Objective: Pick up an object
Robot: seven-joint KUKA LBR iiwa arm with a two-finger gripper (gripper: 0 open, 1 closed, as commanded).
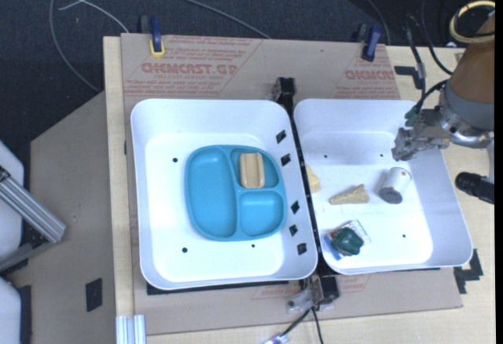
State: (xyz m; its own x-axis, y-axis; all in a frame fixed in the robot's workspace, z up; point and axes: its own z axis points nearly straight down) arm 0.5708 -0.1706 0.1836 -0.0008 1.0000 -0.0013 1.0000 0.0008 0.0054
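**End effector over right bin, nothing visibly grasped**

Arm comes in from the right edge of the tabletop. End effector sits over the far right part of the right bin, near its back wall. Can't tell its grip state from this angle; no object seen in it.

Right bin contents:
- small grey-white cylinder, right of centre, just below the end effector, apart from it
- tan wedge, centre
- pale yellow piece at the left wall
- green item in clear wrap, near the front edge

Left bin: blue divided tray in the centre, tan block lying in its far right compartment.

Two clamps, and, on the tabletop's back edge.
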